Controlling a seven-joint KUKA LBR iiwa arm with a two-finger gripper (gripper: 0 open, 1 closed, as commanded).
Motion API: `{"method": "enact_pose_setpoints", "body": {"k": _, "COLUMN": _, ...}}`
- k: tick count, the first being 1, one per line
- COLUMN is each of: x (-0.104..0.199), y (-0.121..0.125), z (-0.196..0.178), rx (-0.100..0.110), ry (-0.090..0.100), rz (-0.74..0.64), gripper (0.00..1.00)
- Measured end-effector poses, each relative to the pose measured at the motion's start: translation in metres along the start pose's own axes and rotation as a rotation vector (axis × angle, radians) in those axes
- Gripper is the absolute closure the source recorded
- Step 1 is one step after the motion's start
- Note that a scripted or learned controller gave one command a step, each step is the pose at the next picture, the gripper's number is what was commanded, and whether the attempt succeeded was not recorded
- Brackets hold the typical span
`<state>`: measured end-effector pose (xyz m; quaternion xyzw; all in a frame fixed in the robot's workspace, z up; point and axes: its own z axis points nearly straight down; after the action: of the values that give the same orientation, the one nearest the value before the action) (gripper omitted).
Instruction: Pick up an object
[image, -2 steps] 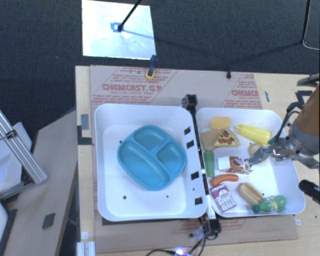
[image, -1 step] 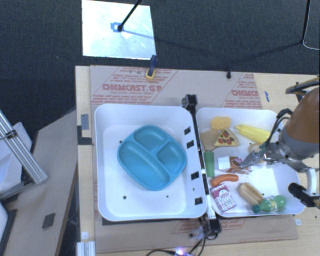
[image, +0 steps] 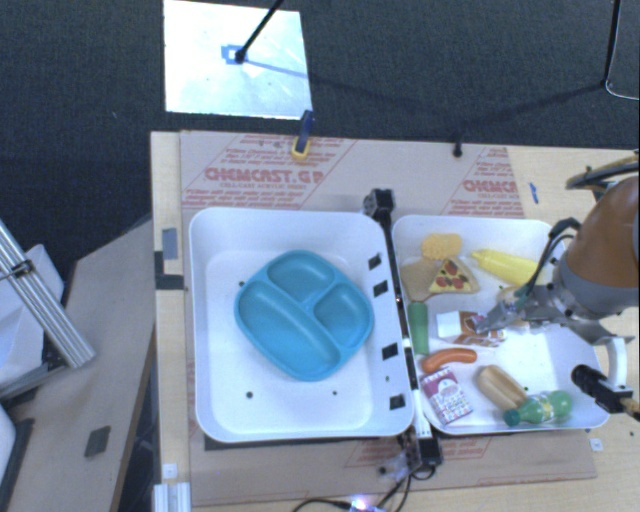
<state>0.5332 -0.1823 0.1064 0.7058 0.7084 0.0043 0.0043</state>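
The right bin (image: 535, 232) holds several toy foods. At the back lie a pizza slice (image: 447, 277), a yellow round piece (image: 441, 245) and a yellow banana-like piece (image: 505, 265). A green stick (image: 417, 326) and a red sausage (image: 449, 358) lie by the left wall. A red packet (image: 449, 396), a tan bun (image: 498, 385) and a green piece (image: 542, 407) sit at the front. My gripper (image: 492, 322) hangs low over the bin's middle, right beside a small white and red piece (image: 462, 326).
The left bin (image: 215, 400) bears a blue divided plate (image: 304, 313). Black clips line the wall between the two bins (image: 392, 352). The arm's grey and orange wrist (image: 605, 255) covers the right bin's right side.
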Motion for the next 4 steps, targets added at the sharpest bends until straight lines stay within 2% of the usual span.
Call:
{"method": "enact_pose_setpoints", "body": {"k": 1, "x": 0.0, "y": 0.003, "z": -0.012, "rx": -0.009, "ry": -0.001, "rz": 0.001, "gripper": 1.0}}
{"method": "enact_pose_setpoints", "body": {"k": 2, "x": 0.003, "y": -0.002, "z": -0.073, "rx": 0.006, "ry": -0.002, "rz": 0.0, "gripper": 1.0}}
{"method": "enact_pose_setpoints", "body": {"k": 3, "x": 0.002, "y": 0.001, "z": -0.121, "rx": 0.005, "ry": -0.002, "rz": -0.001, "gripper": 1.0}}
{"method": "enact_pose_setpoints", "body": {"k": 4, "x": 0.061, "y": 0.027, "z": -0.123, "rx": 0.007, "ry": 0.002, "rz": -0.007, "gripper": 1.0}}
